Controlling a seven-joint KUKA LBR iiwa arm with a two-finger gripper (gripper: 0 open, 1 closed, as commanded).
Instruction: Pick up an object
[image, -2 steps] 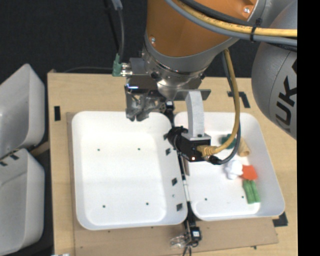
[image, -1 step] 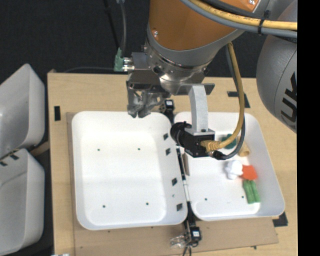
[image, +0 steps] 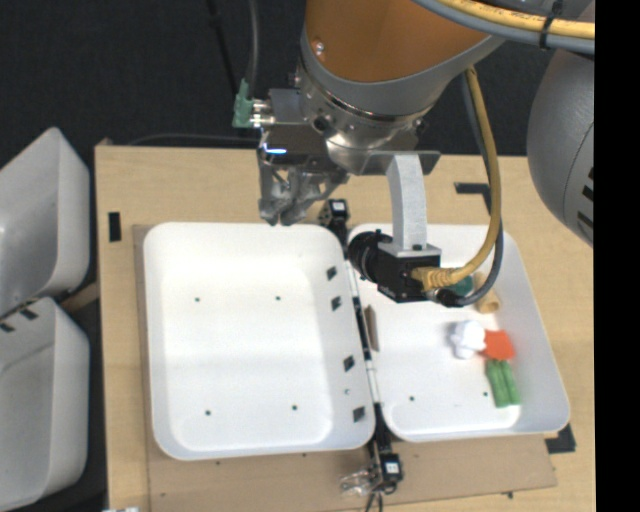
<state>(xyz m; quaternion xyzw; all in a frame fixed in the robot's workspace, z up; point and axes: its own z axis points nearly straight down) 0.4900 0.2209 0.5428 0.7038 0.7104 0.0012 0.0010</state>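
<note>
Over the far rim of the shallow white plastic bin on the view's left (image: 240, 340) hangs the two-finger metal gripper (image: 288, 203), carried by the grey arm with its orange band (image: 380, 40), which reaches in from the right. Whether the gripper is released or clenched I cannot tell at this slant; its tip is a dark grey tangle against the tan wooden bench (image: 120, 330), and I can make out no object in it.

Candidates for the pick lie in the other shallow white plastic bin (image: 430, 390), on the view's right, gathered toward its right-hand wall. A small crumpled white lump (image: 466, 339) sits touching a small orange block (image: 498, 346), and just nearer the camera lies a green ridged stick-shaped piece (image: 503, 384). All three rest on the bin floor, well apart from the gripper.

By my reading the task is at its beginning, with nothing lifted and nothing in contact with the tool. What remains is nearly everything: carry the gripper across the divide between the bins, come down over one of the three pieces, close on it, and raise it clear of the floor.
</note>
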